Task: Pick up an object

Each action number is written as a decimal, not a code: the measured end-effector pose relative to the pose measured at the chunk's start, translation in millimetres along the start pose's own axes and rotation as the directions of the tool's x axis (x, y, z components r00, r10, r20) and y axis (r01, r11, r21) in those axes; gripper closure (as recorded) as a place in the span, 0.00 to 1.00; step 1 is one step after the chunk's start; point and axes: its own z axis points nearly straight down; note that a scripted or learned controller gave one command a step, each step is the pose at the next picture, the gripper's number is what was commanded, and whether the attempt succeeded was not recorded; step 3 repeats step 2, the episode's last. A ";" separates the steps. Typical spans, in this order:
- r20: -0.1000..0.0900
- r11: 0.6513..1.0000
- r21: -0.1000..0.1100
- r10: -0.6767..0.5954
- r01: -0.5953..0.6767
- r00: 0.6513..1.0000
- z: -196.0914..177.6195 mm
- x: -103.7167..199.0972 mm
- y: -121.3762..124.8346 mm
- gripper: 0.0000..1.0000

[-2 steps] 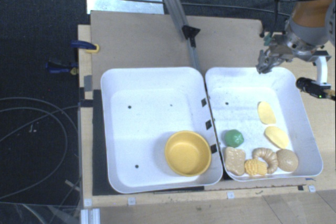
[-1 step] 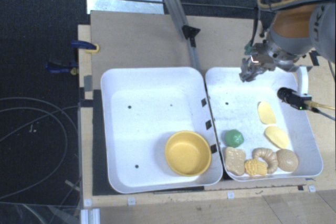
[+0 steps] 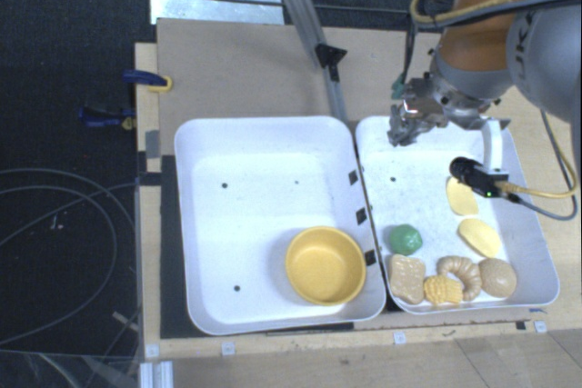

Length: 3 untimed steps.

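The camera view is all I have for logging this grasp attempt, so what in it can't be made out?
- Gripper: small and blurred, seen from above; the wrist hides its state.
- Arm: cut off by the right edge.
- Right bin: far corner covered by the arm.
- Toy foods: bunched, too small to identify surely.

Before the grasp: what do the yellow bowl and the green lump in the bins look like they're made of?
Yellow bowl: looks like moulded plastic, matte to slightly satin, judging by its even colour, smooth thick rim and soft highlights.
Green lump: probably plastic or rubbery toy food, smooth with a faint sheen; too small to tell whether it is hard or soft.
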 end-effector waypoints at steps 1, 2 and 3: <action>0.000 1.000 0.000 0.000 0.000 1.000 -8.0 52.1 -18.5 1.00; 0.000 1.000 0.003 0.000 0.000 1.000 4.9 103.4 -46.9 1.00; 0.000 1.000 0.003 0.000 0.000 1.000 4.9 103.4 -46.9 1.00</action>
